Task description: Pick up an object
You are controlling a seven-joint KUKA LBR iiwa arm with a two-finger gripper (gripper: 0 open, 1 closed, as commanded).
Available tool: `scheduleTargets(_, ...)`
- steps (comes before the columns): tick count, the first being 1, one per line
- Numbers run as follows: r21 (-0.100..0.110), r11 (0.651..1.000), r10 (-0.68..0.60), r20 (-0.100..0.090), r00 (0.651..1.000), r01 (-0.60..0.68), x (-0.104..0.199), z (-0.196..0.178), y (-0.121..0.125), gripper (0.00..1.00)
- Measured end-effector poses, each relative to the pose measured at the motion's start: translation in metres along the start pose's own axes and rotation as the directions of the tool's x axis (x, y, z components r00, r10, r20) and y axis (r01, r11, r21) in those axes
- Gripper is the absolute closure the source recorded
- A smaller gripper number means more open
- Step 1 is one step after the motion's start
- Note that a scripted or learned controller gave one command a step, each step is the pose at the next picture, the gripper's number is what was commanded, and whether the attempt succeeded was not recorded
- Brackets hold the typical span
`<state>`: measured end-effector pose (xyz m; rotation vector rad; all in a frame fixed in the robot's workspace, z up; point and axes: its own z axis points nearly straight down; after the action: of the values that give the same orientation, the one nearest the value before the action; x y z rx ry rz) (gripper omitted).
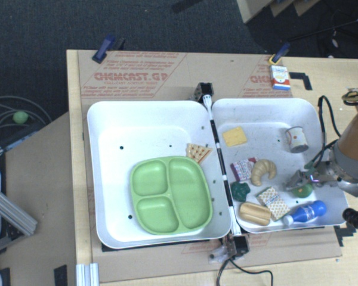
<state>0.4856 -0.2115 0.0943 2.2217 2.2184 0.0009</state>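
Observation:
My gripper [306,178] reaches in from the right and hangs low over the right bin [264,103], near its right wall. Directly beneath it lies a small green round item [302,190], partly covered by the gripper. Spread through the same bin are a croissant [264,170], a pink packet [243,168], a yellow cheese slice [234,137], a small can [296,139], a dark green piece [240,190], a bun [255,213], a checkered packet [273,202] and a blue bottle [303,212]. I see nothing held.
The left bin [96,159] holds a green divided plate [170,193] and a waffle-patterned cracker [197,152] by the shared wall. A small carton [280,77] lies on the bench behind the right bin. A black cable [322,121] runs over the right bin's far corner.

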Motion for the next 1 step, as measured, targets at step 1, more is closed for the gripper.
scheduleTargets(1, 0.0, 1.0, -0.004, -0.002, 1.0, 0.004, 0.0922, -0.0587, 0.0057, 1.0)
